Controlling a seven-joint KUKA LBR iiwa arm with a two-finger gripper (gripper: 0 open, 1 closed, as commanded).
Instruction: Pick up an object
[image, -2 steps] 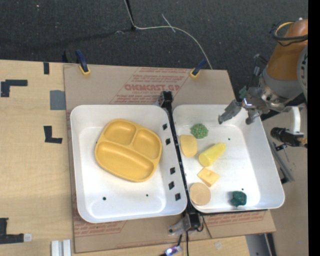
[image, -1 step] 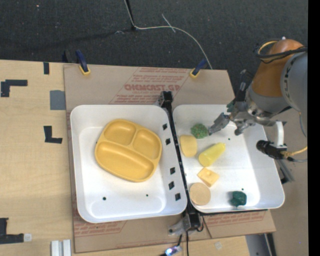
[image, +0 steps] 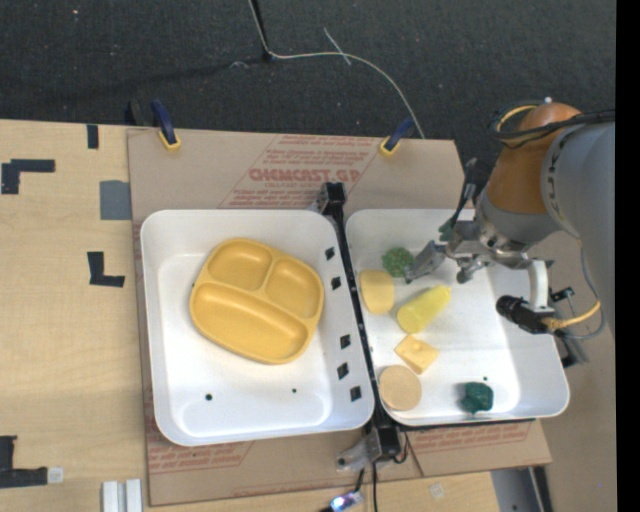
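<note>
The right bin holds several small items: a green broccoli-like piece, a pale yellow round piece, a bright yellow oblong piece, a yellow wedge, a tan disc and a dark green lump. My gripper hangs over the far part of this bin, just right of the broccoli-like piece and above the yellow oblong piece. Its fingers are spread open with nothing between them.
In the left bin lies a yellow divided plate. A black divider with clips runs between the bins. The arm's grey body and orange band stand over the right bin's far right corner.
</note>
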